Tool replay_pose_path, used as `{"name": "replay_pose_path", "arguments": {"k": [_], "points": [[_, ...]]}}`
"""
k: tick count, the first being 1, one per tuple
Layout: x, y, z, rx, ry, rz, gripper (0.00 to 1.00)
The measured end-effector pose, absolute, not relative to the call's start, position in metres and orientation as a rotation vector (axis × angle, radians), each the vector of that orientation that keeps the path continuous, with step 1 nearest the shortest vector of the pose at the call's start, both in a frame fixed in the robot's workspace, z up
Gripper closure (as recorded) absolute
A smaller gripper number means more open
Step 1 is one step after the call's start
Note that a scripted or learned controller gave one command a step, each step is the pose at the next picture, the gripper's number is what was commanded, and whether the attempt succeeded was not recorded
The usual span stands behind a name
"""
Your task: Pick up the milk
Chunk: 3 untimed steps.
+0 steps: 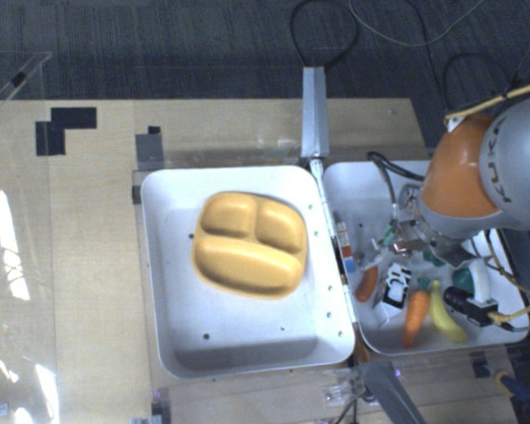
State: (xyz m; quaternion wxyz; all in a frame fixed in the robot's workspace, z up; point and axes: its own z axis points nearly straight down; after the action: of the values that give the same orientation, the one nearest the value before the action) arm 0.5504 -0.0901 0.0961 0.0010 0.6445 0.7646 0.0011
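The milk (396, 286) looks like a small white carton with black markings, lying in the lower middle of the right bin (358, 192). My gripper (405, 239) hangs low in that bin, just above and slightly right of the carton, under the orange band of the arm (460, 181). The gripper's tip is dark and cluttered with cables. I cannot tell whether it touches the carton.
Around the milk lie an orange carrot (416, 317), a yellow banana (446, 316), a small red piece (367, 284) and a teal item (464, 279). A large yellow bread loaf (249, 243) lies in the left bin (162, 285). A metal divider (316, 123) runs between the bins.
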Motion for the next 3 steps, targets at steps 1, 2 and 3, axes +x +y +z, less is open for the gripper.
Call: {"name": "replay_pose_path", "arguments": {"k": [1,2,3], "points": [[0.519,-0.146,0.089,2.071,2.35,0.01,0.0],[0.515,-0.156,0.089,1.969,2.434,0.015,0.0],[0.518,-0.155,0.101,1.965,2.43,0.022,1.0]]}}
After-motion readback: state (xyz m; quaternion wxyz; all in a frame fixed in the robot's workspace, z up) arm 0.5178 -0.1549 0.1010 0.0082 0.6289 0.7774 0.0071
